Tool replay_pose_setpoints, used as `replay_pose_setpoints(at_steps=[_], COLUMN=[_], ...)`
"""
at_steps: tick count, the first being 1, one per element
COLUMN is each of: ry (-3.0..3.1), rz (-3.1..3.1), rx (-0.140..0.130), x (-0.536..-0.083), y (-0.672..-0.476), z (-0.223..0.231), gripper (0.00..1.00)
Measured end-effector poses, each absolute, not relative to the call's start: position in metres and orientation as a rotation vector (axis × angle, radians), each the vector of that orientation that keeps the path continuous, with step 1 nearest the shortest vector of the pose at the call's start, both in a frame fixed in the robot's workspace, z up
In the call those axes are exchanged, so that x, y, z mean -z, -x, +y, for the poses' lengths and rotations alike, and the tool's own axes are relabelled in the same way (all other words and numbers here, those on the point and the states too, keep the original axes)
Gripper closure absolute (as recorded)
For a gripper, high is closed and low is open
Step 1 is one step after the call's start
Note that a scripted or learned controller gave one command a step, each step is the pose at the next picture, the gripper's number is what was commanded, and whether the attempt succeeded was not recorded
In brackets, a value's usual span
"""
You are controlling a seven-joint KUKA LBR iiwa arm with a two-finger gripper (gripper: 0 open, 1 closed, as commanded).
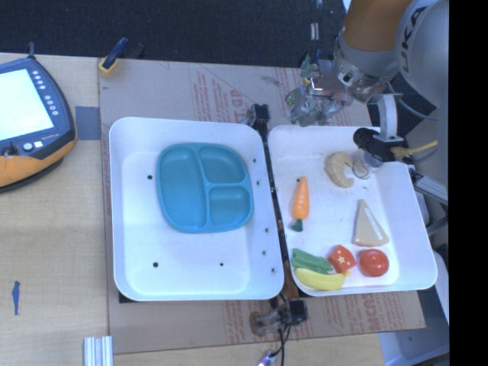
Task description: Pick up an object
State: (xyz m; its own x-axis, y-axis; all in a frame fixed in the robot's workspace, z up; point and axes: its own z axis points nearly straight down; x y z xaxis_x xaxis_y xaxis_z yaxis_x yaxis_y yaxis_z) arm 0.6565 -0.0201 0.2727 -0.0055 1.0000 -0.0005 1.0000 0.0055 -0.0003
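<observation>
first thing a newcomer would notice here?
Probably the blue divided plate, alone in the left bin. Next, the toy food in the right bin: a carrot near its middle, a banana and tomato along the near edge. The gripper hangs beyond that bin's far edge.

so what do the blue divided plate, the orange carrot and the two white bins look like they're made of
Blue three-compartment plate: likely moulded plastic, one even matte colour with rounded, softly shaded dividers.
Orange carrot with green tip: looks like toy plastic, flat uniform colour and a smooth surface; rubber or foam can't be ruled out.
Left white bin and right white bin: apparently thin formed plastic, smooth with rounded corners and rolled rims.
</observation>
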Motion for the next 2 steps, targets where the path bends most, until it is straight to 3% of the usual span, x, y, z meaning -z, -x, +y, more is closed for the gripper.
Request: replay_pose_setpoints(at_steps=[1,2], ry=[-2.218,-2.217], rz=[2.230,2.231], rx=[0.004,0.005], x=[-0.2681,-0.2682], y=[-0.6561,-0.6561], z=[-0.0213,-0.0214], gripper=[1.00,0.00])
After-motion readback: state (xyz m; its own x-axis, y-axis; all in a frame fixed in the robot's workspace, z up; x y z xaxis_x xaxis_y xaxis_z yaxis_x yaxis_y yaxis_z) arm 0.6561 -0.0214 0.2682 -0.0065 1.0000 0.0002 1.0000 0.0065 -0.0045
